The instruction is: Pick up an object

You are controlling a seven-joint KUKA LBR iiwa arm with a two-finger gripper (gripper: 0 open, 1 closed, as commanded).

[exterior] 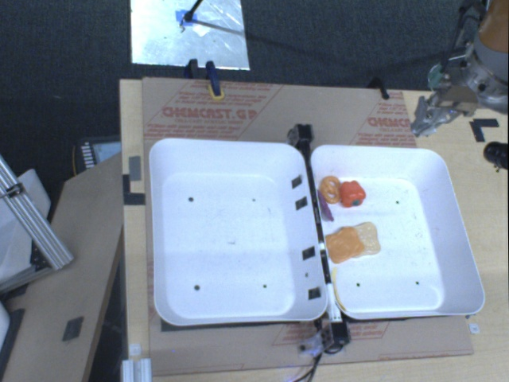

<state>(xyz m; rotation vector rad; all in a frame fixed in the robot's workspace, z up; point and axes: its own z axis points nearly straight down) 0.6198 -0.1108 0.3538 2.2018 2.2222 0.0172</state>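
End effector [423, 120]: above the surface [374, 106], beyond the right bin's [445, 213] far corner; finger state cannot be told.
Objects: orange ring [329, 188], red-orange toy [352, 193], toast-shaped piece [352, 243], lower-left of end effector, in right bin.

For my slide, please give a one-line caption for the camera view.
Gripper hovers beyond the right bin, which holds a red-orange toy, a ring-shaped piece and an orange-and-tan piece.

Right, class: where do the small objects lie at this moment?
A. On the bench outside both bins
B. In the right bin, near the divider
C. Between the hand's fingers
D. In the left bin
B: the red-orange toy, the ring and the orange-tan piece all rest in the right bin, near its left edge.
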